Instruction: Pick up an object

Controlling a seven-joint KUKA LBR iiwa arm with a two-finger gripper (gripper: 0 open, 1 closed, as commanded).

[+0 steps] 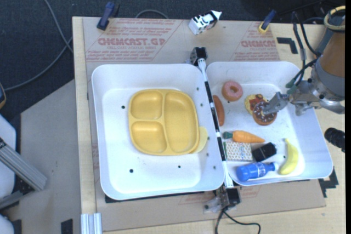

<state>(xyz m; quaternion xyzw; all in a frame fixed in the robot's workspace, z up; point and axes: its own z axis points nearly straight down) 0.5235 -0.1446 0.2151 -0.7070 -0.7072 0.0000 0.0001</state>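
Note:
My gripper (269, 109) reaches in from the right and hangs low over the right bin (307, 134), directly above a small pizza slice toy (258, 105). A pink donut (232, 90) lies to its left, and a red sausage (219, 109) rests by the bin's left wall. Further forward lie an orange carrot (248, 137), a waffle-patterned cracker (238, 151), a black block (264, 151), a blue bottle (255, 171) and a yellow banana (290, 158). Nothing shows between the fingers.
The left bin (109, 161) holds a yellow divided plate (163, 121). A clamped divider (211, 112) runs between the bins. Blue clips (106, 15) sit at the bench's back edge, and cables hang at the far right.

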